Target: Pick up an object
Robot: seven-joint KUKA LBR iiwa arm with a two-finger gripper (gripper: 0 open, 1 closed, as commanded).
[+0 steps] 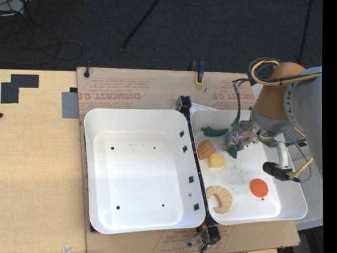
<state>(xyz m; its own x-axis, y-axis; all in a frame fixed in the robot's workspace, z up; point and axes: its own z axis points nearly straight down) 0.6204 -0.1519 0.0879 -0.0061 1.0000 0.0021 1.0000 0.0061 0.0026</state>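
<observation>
The arm reaches in from the right and hangs over the right bin [295, 207], its orange band sitting high above the wrist and the gripper [235, 139] lowered toward the bin's upper left part, where the objects crowd together. That placement makes sense for a picking attempt: the nearest candidates are a dark green piece [215, 130] lying just left of the gripper, and a second green bit [233, 152] showing directly beneath it, seemingly at the fingers themselves. Whether the fingers are spread or closed cannot be told, because the gripper's metal parts blur together and hide the gap; nor can it be said that anything is held. Just below and to the left lie a brown block [206, 149] and a yellow block [217, 161], touching or nearly touching each other, close to the black divider clips along the bins' shared edge. Farther toward the near rim rests a tan curved pastry-like piece [220, 198], and well apart from it, to the right, an orange round object [258, 188]. The left bin [95, 141] holds only its small dark dots. Both bins sit on a cardboard sheet [131, 88] on the bench [37, 167], likely to keep them steady and level. Judged from this, the attempt is at its descent or closing stage, aimed at the green bit; the tight cluster beside it could be nudged if the approach drifts left.
</observation>
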